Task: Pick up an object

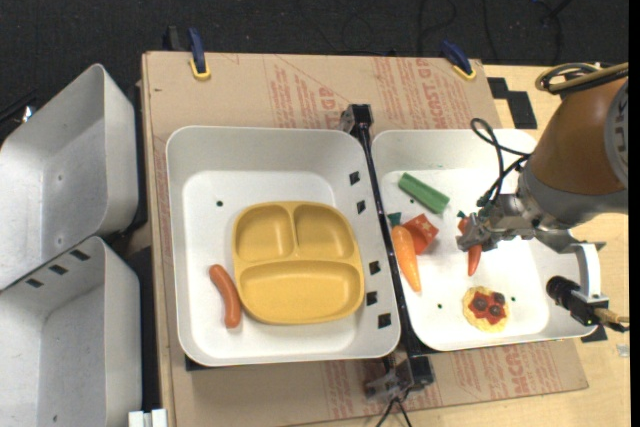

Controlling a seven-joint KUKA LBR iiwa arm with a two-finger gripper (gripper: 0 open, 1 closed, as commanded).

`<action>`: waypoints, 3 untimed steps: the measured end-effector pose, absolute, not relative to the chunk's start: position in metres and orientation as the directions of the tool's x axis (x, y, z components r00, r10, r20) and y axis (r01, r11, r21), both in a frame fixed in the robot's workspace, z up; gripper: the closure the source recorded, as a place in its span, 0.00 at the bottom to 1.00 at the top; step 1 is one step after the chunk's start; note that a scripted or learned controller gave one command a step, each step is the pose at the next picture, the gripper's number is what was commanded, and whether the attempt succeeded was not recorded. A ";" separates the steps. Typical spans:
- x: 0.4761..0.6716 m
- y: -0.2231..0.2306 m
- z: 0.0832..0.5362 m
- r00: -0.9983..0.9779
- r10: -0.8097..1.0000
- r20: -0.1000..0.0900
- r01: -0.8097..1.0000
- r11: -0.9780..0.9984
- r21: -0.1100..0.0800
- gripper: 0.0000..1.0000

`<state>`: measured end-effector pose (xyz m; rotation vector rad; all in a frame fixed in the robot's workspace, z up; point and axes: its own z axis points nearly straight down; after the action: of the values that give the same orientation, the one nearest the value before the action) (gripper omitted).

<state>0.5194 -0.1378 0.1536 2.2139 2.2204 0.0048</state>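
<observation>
Red printed lettering is seen on the cardboard-covered surface (pixel 300 80), too faint and reversed to be read. The arm (pixel 585 150) is reached in from the right, its gripper (pixel 478 233) lowered in the right bin (pixel 440 147) over a red chili pepper (pixel 474 260); its opening cannot be told.

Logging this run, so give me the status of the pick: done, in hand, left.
Done: the arm has reached into the right bin, and the gripper sits low beside the red chili. In hand: I cannot tell that anything is gripped. The chili lies at the gripper's tip, apparently on the bin floor. Left: grasping and lifting. The carrot, green piece and small pizza lie untouched.
</observation>
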 end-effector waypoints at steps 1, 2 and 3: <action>0.513 -0.138 0.200 -0.002 1.000 -0.002 1.000 0.002 0.005 1.00; 0.517 -0.135 0.262 -0.004 1.000 -0.002 1.000 0.004 0.007 1.00; 0.520 -0.080 0.247 -0.007 1.000 0.001 1.000 0.007 -0.001 1.00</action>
<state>0.5196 -0.0805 0.2474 2.2151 2.2304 -0.0002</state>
